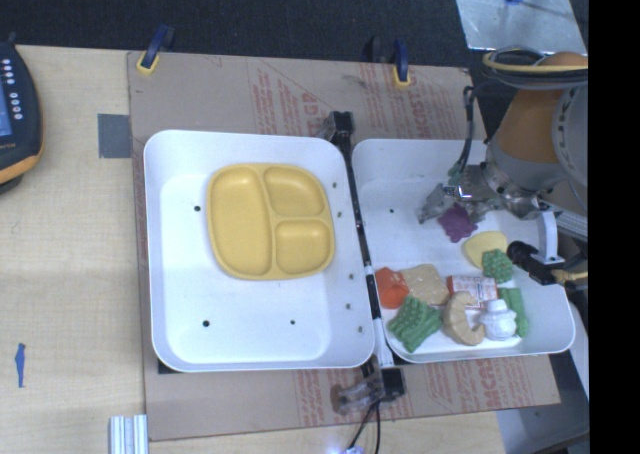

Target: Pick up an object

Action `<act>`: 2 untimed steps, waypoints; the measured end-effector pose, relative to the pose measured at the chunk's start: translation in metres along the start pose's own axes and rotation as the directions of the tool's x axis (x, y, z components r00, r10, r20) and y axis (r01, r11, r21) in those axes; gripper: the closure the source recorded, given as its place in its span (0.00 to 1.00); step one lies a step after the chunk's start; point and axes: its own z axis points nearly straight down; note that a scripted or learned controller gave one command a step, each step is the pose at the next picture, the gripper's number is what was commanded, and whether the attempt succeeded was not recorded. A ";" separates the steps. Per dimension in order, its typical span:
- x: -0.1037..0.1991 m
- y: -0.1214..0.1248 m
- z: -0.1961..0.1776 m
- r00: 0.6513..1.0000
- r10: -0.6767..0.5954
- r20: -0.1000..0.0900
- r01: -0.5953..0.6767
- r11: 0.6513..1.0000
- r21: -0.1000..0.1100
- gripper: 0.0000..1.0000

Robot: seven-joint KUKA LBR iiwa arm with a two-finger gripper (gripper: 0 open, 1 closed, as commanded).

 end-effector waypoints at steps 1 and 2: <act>-0.051 0.018 -0.043 1.000 0.008 0.006 -0.008 1.000 -0.009 0.00; -0.003 -0.006 0.002 1.000 0.001 0.000 -0.001 1.000 0.002 0.00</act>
